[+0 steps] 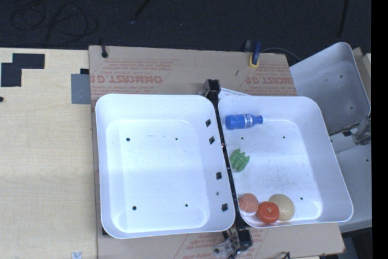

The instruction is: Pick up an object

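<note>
Camera view gives you two shallow white bins, left bin (109, 130) and right bin (330, 191). A blue plastic bottle (242, 121) lies near the right bin's upper left rim; a small green leafy piece (239, 161) sits by the divider. At lower centre cluster a pink round piece (248, 203), red ball (268, 211) and cream ball (282, 205), touching. Open floor spreads right of them. You cannot tell the gripper's state.

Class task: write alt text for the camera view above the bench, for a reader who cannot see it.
Two shallow white bins sit side by side on cardboard; the right bin holds a blue bottle lying on its side, a green item, and at its near edge a pink piece, red ball and cream ball clustered together. The left bin sits beside it.
</note>
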Motion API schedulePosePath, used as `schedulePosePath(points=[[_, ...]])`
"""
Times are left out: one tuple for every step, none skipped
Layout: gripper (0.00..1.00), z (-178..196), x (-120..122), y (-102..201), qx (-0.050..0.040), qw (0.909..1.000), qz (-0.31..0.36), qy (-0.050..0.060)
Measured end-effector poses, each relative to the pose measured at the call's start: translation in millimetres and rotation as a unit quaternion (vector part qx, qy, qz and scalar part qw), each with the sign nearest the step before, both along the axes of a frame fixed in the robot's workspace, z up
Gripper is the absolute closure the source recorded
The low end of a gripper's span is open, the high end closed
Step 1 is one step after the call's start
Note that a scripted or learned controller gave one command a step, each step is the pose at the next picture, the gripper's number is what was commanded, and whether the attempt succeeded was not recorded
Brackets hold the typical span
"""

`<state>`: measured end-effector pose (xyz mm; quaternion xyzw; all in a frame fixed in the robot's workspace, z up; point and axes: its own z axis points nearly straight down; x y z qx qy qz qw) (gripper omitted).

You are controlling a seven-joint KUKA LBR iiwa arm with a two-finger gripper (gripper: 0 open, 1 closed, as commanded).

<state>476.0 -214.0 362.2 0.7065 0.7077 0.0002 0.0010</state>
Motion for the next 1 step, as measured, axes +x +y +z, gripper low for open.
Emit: schedulePosePath(points=[[1.0,-11.0,0.0,0.5,0.0004,1.0,-0.001,0.002]])
